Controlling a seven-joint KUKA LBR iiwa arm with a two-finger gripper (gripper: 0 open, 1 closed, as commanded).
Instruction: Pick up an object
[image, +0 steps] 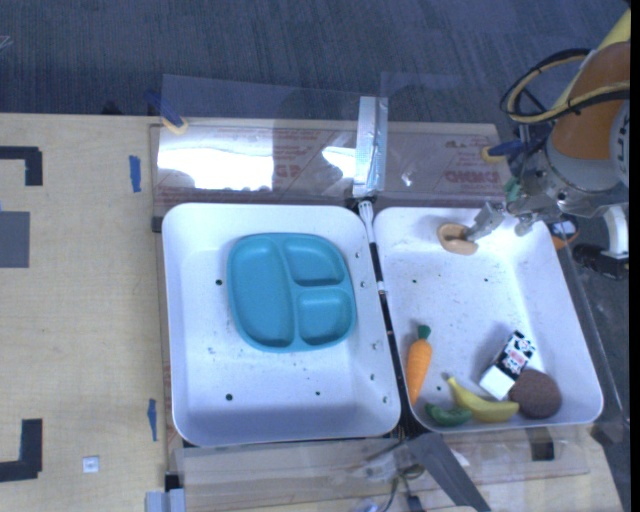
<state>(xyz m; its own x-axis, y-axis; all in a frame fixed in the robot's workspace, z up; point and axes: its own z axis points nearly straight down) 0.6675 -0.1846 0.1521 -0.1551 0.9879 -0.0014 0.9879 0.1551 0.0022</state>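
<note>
My gripper hangs over the far edge of the right bin, open, with nothing between its fingers. Its left finger reaches down next to a small tan object lying on the bin floor at the back. Along the bin's near side lie an orange carrot, a yellow banana, a small green piece, a white and black carton and a brown ball.
The left bin holds a blue divided plate. A clear plastic sheet and a metal bracket stand behind the bins. Yellow and black cables loop off the arm at the upper right.
</note>
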